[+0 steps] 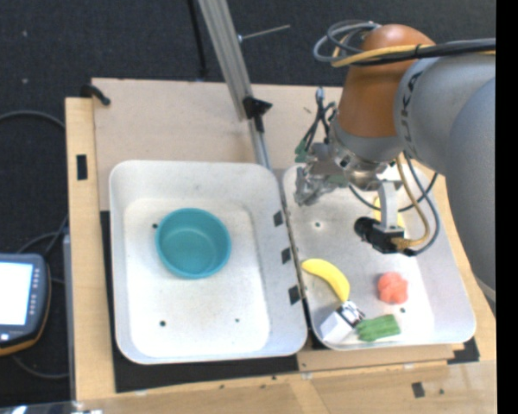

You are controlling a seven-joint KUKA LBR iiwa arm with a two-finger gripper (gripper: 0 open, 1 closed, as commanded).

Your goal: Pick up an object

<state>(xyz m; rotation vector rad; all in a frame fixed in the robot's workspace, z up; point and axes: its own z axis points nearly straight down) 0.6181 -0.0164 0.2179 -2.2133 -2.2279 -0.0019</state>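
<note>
Gripper (315, 184), grasp state cannot be told, over right bin (440, 317): should descend squarely onto banana (325, 277), clear of green object (378, 328).

Glossy teal plastic bowl (193, 242), matt white bins (138, 188)

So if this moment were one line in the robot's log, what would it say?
arm: over right bin far end | gripper: nothing seen held | right bin: banana, red object, green object | left bin: teal bowl
</note>
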